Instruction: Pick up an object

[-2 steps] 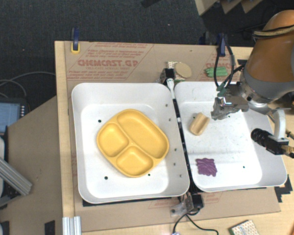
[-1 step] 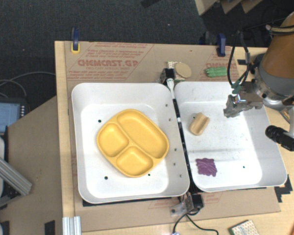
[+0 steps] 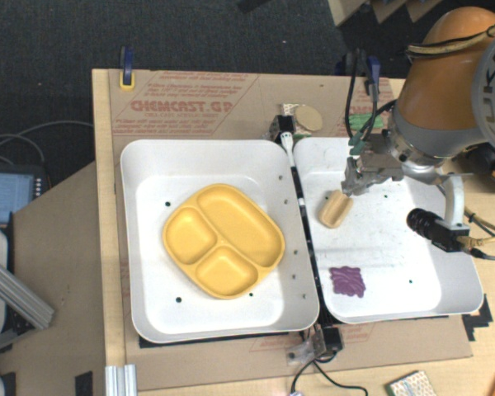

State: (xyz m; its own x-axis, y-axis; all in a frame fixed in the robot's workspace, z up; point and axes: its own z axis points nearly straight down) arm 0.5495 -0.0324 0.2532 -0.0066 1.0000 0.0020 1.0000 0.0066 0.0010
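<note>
Gripper (image 3: 352,181): low in the right bin (image 3: 445,295), fingers' state unclear.
Task object: tan cylindrical block (image 3: 335,209), lying tilted just below the gripper.
Nearby: purple scrap (image 3: 347,280).
Left bin (image 3: 140,246): yellow divided tray (image 3: 223,239).

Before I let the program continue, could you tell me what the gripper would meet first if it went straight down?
Probably the tan cork-like block, just below-left of the gripper; depth is unclear, so it might reach the right bin floor beside it.

Arm (image 3: 454,81) cut off rt edge.
</note>
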